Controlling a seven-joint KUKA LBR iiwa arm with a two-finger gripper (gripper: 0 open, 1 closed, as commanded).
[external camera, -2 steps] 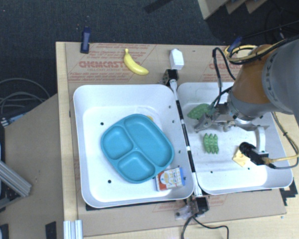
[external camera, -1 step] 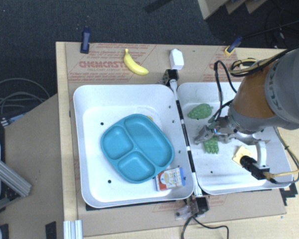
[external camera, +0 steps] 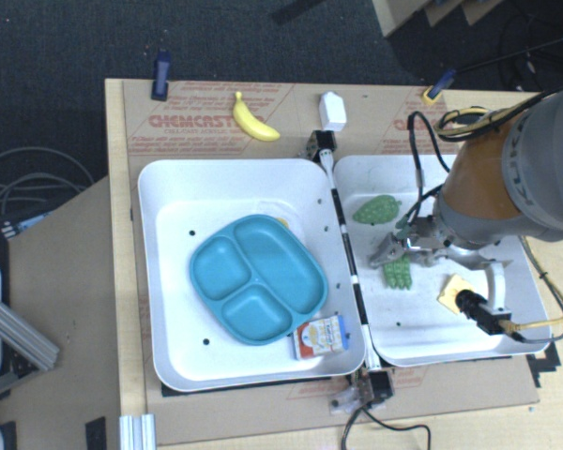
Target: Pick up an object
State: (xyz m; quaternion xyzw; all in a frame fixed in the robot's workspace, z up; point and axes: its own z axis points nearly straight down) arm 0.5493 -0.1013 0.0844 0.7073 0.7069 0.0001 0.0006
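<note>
The claw (external camera: 401, 248) is down low in the right bin (external camera: 394, 340), prob. so it can reach the green toy (external camera: 397, 274) just under its tips. Can't tell if it's open or shut. Another green thing (external camera: 376, 210) sits just above it, yellow block (external camera: 453, 293) off to its right.

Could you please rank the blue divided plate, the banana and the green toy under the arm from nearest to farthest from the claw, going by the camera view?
1. Green toy: in the right bin, right beside the claw.
2. Blue divided plate: in the left bin, across the divider from the claw.
3. Banana: on the cardboard beyond the left bin, at the far edge.
</note>
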